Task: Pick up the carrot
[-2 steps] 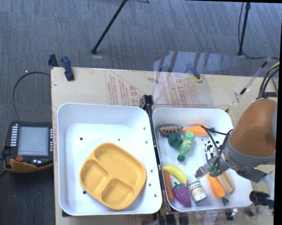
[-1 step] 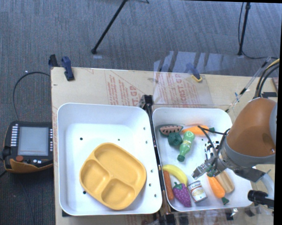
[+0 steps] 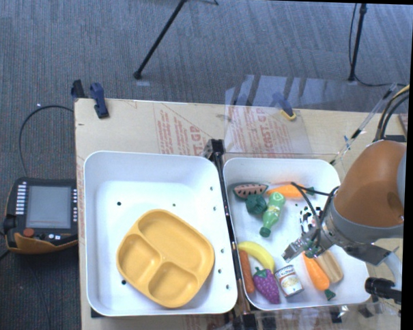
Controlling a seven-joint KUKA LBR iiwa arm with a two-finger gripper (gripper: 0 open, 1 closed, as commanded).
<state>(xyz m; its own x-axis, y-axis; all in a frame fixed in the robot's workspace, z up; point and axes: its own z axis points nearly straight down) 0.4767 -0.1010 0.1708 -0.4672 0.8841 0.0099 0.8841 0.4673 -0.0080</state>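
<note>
While the gripper [image 3: 300, 248] hangs low in the right bin [image 3: 329, 170], the carrot [image 3: 316, 272] lies just beside it near the bin's front right corner. The carrot lies slanted, its orange end up toward the gripper and its green end [image 3: 330, 293] down toward the front edge. I cannot tell if the jaws are spread or closed, because that spot looks blurry.

Red print on bench [image 3: 187, 129] board between and behind bins: inverted, partly reads "ADD"; rest illegible. Can [image 3: 289, 281] label too small to read. Pendant [image 3: 46, 212] screen unreadable.
</note>
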